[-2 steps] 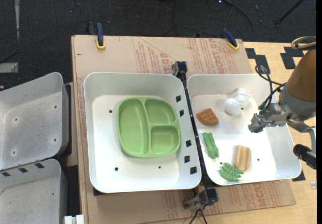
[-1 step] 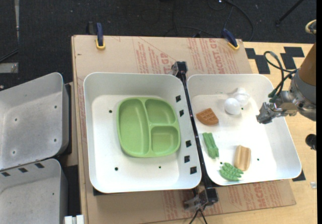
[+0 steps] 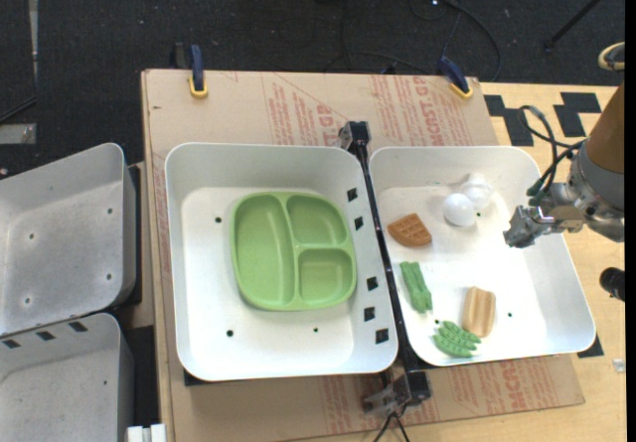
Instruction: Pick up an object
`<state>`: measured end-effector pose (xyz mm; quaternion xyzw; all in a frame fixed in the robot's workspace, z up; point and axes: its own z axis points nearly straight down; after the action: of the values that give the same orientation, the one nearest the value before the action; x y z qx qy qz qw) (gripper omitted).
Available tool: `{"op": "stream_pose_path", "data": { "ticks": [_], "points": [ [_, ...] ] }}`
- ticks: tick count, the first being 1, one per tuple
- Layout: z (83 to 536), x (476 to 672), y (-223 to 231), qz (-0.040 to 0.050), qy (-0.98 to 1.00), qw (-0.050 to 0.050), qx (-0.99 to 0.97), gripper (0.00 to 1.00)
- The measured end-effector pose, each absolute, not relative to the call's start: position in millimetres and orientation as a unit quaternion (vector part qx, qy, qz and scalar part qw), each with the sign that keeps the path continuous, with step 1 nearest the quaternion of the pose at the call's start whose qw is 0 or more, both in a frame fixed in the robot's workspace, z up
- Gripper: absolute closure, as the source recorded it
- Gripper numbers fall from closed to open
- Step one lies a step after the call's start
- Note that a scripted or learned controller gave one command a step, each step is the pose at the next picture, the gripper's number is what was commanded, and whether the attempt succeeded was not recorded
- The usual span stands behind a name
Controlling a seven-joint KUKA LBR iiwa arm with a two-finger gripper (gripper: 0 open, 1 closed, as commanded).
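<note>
Within the right bin (image 3: 556, 271), five candidate objects lie loose on the white floor: a white ball-like object (image 3: 460, 209) toward the far side, a brown waffle piece (image 3: 409, 230) just left of it, a green bean pod (image 3: 415, 285) near the dividing wall, a tan bread roll (image 3: 479, 311) toward the near side, and a green pea cluster (image 3: 453, 339) touching the roll's lower end. None is singled out by the task; all sit apart enough, save the roll and peas, to be approached singly. The gripper (image 3: 521, 231) hangs over the bin's right part, near the white object but clear of it, with nothing visible between its tips; whether they are spread or closed cannot be told at this size. The arm enters from the right, so this bin is the nearer reach. The left bin (image 3: 199, 231) holds a green divided plate (image 3: 295, 250), lying flat. Both bins rest on a cardboard sheet (image 3: 298, 107) clamped to the bench.
</note>
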<state>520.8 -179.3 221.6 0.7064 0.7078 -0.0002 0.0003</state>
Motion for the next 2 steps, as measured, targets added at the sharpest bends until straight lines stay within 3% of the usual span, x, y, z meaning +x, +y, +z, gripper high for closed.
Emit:
{"op": "stream_pose_path", "data": {
  "ticks": [2],
  "points": [
    [221,534.3,-69,0.0005,0.709,0.000,0.705,1.00]
  ]
}}
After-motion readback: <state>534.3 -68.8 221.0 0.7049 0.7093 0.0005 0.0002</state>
